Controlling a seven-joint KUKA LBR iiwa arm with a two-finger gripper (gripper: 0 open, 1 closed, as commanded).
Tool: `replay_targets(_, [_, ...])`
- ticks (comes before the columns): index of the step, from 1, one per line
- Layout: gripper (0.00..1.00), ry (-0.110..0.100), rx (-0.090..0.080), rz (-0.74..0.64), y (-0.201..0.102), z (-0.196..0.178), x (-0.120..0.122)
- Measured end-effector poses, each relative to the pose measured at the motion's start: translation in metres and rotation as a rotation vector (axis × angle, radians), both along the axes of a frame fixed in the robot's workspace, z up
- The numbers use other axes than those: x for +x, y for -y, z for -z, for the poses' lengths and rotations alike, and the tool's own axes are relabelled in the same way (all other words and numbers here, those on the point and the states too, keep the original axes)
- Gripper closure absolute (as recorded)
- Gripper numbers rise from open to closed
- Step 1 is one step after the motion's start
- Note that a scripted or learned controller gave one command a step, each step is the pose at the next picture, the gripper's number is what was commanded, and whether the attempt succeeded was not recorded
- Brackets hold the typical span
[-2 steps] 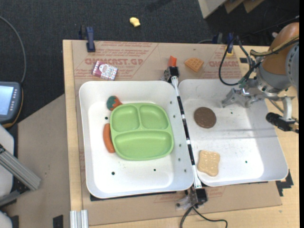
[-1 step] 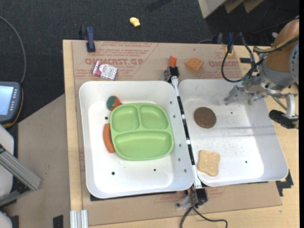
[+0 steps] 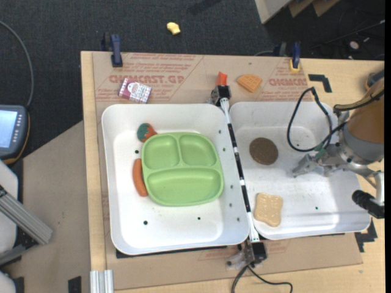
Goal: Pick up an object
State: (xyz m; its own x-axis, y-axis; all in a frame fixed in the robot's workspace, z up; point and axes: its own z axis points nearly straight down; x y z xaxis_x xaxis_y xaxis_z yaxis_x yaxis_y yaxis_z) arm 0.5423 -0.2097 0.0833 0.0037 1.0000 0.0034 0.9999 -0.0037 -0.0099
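In the right bin [image 3: 342, 223] lie a round brown patty [image 3: 264, 151] near its left wall and a tan slice of bread [image 3: 268, 209] at its front left. My gripper [image 3: 303, 166] reaches in from the right and hangs low over the bin's middle, to the right of the patty and above the bread, apart from both. Nothing shows in its grasp. The left bin [image 3: 122, 224] holds a green divided plate [image 3: 181, 167], an orange sausage [image 3: 140, 177] along the plate's left edge, and a small green and red item [image 3: 145, 132] at its top left corner.
A black cable [image 3: 299, 118] loops over the right bin's back. On the cardboard behind the bins lie an orange cracker [image 3: 248, 82] and a pink packet [image 3: 135, 90]. Blue clamps [image 3: 114, 49] grip the far edge. A yellow bit [image 3: 173, 27] lies on the floor.
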Motion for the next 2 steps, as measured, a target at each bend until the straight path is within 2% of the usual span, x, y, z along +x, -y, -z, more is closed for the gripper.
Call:
replay_targets(1, [0.00,0.018,-0.006,-0.008,0.001,-0.002,0.087])
replay_targets(2, [0.00,-0.004,0.012,-0.006,0.008,-0.007,0.124])
